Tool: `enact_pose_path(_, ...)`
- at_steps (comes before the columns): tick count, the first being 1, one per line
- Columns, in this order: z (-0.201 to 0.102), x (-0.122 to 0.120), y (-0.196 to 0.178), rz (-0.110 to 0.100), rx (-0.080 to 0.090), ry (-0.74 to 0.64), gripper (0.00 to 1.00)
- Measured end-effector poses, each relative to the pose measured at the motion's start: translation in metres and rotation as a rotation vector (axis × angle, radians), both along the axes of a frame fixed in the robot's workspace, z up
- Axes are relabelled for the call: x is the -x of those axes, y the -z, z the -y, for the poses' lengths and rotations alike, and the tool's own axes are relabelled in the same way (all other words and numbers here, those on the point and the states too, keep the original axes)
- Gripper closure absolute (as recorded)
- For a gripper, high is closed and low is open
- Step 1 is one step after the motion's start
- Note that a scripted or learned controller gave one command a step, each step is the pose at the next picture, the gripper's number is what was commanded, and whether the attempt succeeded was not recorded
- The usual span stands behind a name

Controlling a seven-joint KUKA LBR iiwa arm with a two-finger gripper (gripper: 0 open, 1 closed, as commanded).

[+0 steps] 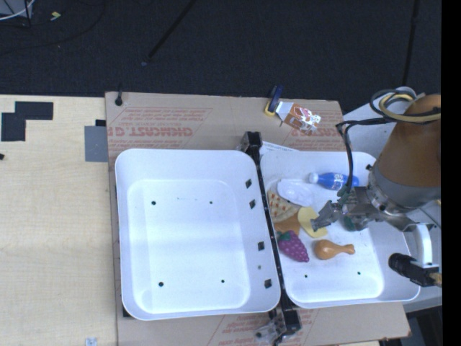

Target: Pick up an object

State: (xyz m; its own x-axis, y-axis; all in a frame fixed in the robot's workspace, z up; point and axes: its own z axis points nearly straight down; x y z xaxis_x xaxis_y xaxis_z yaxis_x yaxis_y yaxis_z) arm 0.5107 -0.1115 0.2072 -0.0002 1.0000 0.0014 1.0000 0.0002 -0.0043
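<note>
The arm (410, 157) hides the right bin's (338, 287) far right corner.

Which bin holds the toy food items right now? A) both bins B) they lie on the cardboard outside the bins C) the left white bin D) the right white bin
D: the purple toy grape bunch, the tan toy chicken drumstick and the blue plastic bottle all lie in the right white bin, under the two-finger gripper.
</note>
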Motion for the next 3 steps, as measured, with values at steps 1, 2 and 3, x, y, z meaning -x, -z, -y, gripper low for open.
enact_pose_path(1, 0.034, 0.035, 0.053, -0.005, 0.0, 0.004, 0.0)
enact_pose_path(2, -0.012, -0.001, 0.106, 0.003, 0.004, 0.003, 0.0)
enact_pose_path(3, -0.013, -0.086, 0.117, 0.011, 0.011, 0.002, 0.0)
